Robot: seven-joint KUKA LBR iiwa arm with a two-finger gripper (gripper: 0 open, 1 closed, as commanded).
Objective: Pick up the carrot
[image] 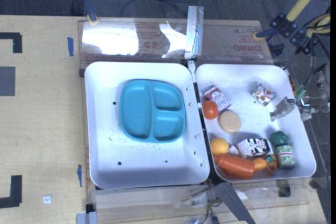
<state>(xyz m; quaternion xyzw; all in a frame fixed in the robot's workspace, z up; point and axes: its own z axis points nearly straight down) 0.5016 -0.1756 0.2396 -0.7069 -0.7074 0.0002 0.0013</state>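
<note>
The carrot [237,165], a long orange-red piece, lies on its side along the front wall of the right bin [247,73]. A black-and-white carton [253,147] lies just behind it and a yellow-orange ball [219,146] sits at its left end. My gripper [281,108] hangs at the right side of that bin, well behind and to the right of the carrot and apart from it. Nothing is visibly held in it.
The right bin also holds a red-white carton [216,96], an orange tomato [210,109], a beige disc [229,121], a red-white packet [262,94] and a green can [285,155]. A blue divided plate [153,110] lies in the left bin [100,113].
</note>
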